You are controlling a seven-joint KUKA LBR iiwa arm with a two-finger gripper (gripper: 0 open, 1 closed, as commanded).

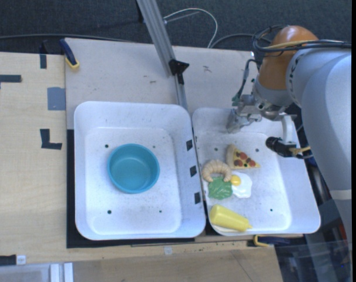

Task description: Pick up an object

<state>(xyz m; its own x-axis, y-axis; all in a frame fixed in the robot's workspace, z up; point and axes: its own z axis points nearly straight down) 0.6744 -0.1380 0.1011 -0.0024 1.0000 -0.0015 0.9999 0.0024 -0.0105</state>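
Pizza slice [242, 158]: right bin [295, 213], near the middle; light, stiff toy, grip across its edges.
Tool [235, 122]: at the slice's 12 o'clock; finger state cannot be told.

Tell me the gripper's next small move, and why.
Probably shift toward the pizza slice and descend. The gripper sits at the far edge of the right bin with nothing seen between its fingers, and the pizza slice is the nearest toy, lying apart from the croissant, egg and green piece.
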